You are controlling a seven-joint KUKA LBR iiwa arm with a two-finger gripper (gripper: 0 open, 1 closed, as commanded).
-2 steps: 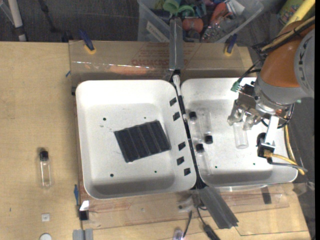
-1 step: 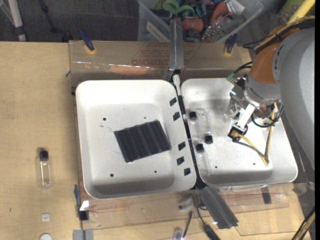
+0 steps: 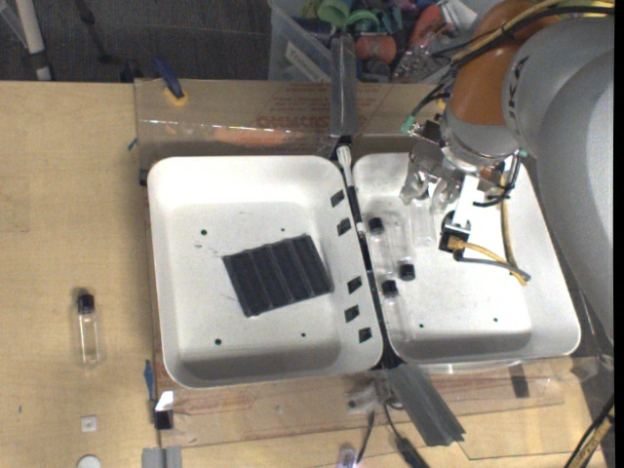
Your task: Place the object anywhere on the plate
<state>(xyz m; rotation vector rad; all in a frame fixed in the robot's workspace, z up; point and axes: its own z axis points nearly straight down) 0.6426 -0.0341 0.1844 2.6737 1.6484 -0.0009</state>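
Gripper (image 3: 429, 191) hangs over the right bin (image 3: 546, 261); its opening cannot be told, nor any object in it. Dark ridged plate (image 3: 279, 273) lies in the left bin (image 3: 175, 203). Advise confirming a grasp first, then carrying left over the divider.

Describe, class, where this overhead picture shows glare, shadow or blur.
Camera view: glare whitens the right bin floor and the arm's grey shell; the gripper looks slightly blurred, its fingers hard to separate; the dark ribbed plate in the left bin stays fairly crisp; soft shadow lies along the bins' inner walls.
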